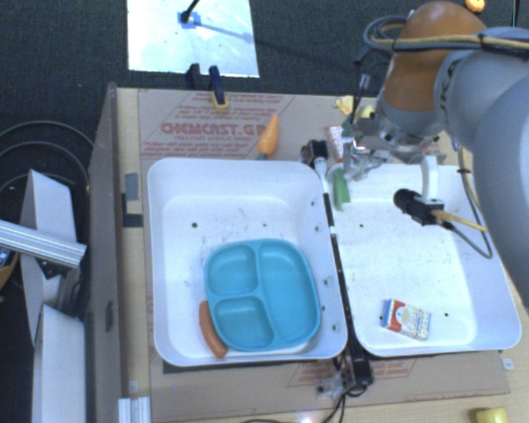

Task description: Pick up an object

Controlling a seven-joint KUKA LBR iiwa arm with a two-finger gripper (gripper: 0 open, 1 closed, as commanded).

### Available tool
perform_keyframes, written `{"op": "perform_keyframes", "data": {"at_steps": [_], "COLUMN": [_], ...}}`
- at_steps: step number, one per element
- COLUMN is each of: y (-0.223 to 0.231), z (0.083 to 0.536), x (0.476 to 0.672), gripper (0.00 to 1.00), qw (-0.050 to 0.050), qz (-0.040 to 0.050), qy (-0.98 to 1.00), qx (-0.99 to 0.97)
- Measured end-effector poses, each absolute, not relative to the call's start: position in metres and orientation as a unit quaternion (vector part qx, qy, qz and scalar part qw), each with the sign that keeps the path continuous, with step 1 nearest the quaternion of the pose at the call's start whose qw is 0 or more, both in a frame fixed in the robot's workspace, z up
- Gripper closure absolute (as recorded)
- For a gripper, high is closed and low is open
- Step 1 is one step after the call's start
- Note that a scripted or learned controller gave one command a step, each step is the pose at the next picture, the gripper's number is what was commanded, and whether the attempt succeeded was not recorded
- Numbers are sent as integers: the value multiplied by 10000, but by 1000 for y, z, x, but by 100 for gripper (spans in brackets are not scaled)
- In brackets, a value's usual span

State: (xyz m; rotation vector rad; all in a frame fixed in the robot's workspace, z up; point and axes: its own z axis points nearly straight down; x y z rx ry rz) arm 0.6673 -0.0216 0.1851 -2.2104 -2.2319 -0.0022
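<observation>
Grey arm reaches in from the right; its gripper (357, 161) sits low at the far left corner of the right bin (476, 324), near the divider. Cannot tell how it stands. A green object (341, 189) lies just below it against the bin wall. Small printed box (406, 318) rests near the front. Left bin (172, 236) holds a blue divided tray (261, 294) and an orange sausage-shaped piece (212, 329) beside it.

One text reads clearly — "CHEMCAST" in red capitals, followed by letters partly hidden, on the brown cardboard sheet (213, 123) beyond the left bin's far edge. Smaller red print below it — and on the small box (406, 318) — is too blurred.
</observation>
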Motion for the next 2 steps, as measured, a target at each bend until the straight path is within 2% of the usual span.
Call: {"op": "perform_keyframes", "data": {"at_steps": [1, 2], "y": [-68, -93], "z": [213, 214], "x": [641, 658], "gripper": [100, 100], "qw": [-13, -22], "qz": [-4, -13], "qy": [-7063, -7069], "qx": [-7080, -7073]}}
